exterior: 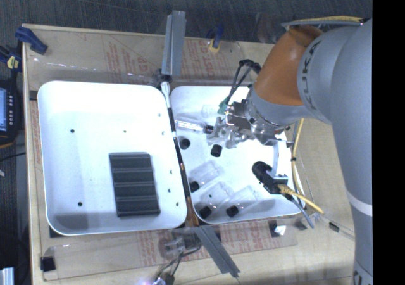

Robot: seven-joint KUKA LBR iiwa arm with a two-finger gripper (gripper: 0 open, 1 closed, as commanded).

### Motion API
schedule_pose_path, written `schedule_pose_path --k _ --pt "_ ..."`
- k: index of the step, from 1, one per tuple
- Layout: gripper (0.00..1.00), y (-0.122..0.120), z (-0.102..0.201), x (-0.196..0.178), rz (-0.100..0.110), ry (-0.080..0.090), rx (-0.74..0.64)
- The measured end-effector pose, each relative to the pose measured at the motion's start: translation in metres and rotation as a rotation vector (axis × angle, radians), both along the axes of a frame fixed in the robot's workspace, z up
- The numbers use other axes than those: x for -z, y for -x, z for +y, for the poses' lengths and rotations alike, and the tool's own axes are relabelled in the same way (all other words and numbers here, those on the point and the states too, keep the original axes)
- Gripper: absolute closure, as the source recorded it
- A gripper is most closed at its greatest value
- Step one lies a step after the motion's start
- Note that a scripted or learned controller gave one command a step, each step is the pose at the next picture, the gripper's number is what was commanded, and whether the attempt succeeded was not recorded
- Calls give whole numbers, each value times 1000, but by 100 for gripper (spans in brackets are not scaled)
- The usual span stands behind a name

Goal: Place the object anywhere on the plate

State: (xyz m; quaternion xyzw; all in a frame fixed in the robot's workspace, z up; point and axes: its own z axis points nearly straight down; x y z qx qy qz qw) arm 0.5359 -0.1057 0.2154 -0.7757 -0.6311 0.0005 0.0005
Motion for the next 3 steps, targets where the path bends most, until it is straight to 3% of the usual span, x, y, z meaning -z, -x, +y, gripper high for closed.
schedule_pose_path --k 1,2,3 --pt "100 -3 88 25 4 0 32" --pt "100 -115 155 25 4 0 200" --pt "100 -118 224 13 2 0 433"
